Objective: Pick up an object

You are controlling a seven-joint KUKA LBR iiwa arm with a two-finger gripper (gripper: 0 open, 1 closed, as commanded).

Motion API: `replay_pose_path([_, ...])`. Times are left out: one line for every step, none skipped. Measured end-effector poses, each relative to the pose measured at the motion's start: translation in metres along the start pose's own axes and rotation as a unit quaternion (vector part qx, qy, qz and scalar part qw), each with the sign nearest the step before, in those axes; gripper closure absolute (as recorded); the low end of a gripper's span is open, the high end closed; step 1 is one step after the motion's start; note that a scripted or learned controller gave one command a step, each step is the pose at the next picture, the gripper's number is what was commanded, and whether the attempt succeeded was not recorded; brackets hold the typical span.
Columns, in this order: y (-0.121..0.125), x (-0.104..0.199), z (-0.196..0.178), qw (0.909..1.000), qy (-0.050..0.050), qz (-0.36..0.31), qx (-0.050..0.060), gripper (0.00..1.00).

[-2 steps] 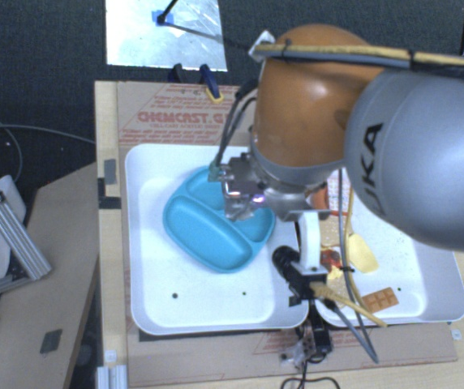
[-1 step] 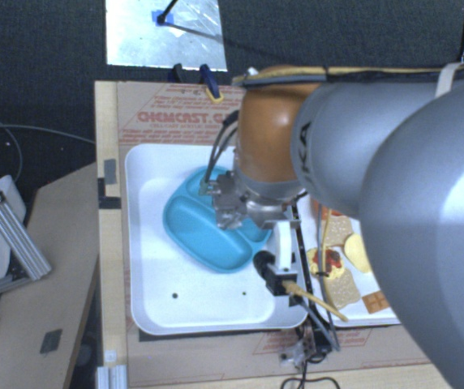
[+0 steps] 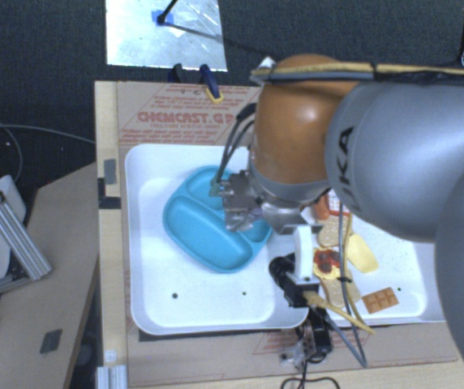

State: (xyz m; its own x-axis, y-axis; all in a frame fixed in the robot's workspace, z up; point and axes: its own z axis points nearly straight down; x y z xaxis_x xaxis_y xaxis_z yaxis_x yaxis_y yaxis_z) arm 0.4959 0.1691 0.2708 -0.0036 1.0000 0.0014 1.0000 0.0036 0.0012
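A: Camera view is showing the arm (image 3: 394, 144) reaching in from the right, its grey body and orange band taking up much of the upper right and hanging over the seam between the two bins.

B: And what is lying under it?

A: The bench (image 3: 175, 112), with brown printed cardboard showing behind the bins, is carrying the left bin (image 3: 155, 298), and a blue divided tray (image 3: 204, 233) is lying tilted in the middle of it. The tray's right end is sitting beneath the wrist.

B: Is the claw gripping anything?

A: The claw (image 3: 236, 209) is hanging right over the tray's right part, but the wrist is hiding the tips, so I cannot tell whether it is wide, narrow, or holding something.

B: And the right bin (image 3: 406, 298)?

A: It is holding smaller things, partly covered by the arm: a pale yellow piece (image 3: 360, 254), a reddish and tan item (image 3: 327, 259) just beside it, and a small brown waffle-like block (image 3: 380, 300) nearer the front edge.
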Motion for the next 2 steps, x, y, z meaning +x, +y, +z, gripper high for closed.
replay_pose_path([-0.009,-0.024,-0.025,1.0,0.0,0.002,-0.001,1.0])
replay_pose_path([0.032,-0.039,0.109,1.0,-0.002,0.003,0.003,1.0])
